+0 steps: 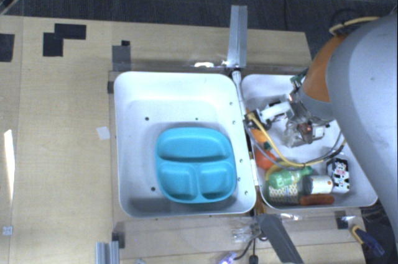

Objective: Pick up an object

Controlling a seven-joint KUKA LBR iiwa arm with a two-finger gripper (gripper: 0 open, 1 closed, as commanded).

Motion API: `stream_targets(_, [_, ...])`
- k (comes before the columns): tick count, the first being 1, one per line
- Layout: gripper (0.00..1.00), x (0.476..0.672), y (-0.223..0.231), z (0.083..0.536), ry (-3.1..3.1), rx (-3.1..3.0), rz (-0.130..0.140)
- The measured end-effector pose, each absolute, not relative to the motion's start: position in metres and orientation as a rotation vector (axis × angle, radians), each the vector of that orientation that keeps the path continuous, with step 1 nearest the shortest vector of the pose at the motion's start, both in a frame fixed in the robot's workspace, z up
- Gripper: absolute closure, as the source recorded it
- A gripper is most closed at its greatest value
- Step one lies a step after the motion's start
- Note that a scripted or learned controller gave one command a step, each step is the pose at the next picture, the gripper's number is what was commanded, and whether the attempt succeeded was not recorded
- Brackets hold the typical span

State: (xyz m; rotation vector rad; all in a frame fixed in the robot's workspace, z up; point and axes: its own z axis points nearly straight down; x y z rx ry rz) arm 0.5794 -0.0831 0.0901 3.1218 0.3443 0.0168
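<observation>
Watching from the bench side: the arm (367,89) reaches in from the right, with the gripper (303,131) low over the middle of the right bin (267,87). Claw state: cannot tell from this angle whether it is open or closed, nor whether anything is in it. Candidate objects are heaped along the near wall of that bin. A green bottle (286,181) lies on its side, a white cylinder (321,184) touches its right end, a small black-and-white piece (339,173) sits just to the right, and an orange piece (263,158) lies by the left wall. The left bin (140,101) holds a blue divided plate (196,163), well apart from the gripper. Judgement: the bottle looks light, rigid, smooth and round, so it is likely to roll or squirt out if pinched near an end. It is best taken across its middle, with the grip square to its long axis. Neighbours crowd it, so a descending claw may land on the cylinder instead. The plate is stiff but broad and flat; only its rim offers a hold.
</observation>
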Motion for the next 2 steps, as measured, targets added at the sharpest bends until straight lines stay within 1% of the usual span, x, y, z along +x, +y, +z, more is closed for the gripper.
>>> stream_targets(1, [1.0,0.585,-0.085,0.09,0.32,3.126,0.012])
stream_targets(2, [1.0,0.645,-0.125,0.167,0.324,3.125,0.003])
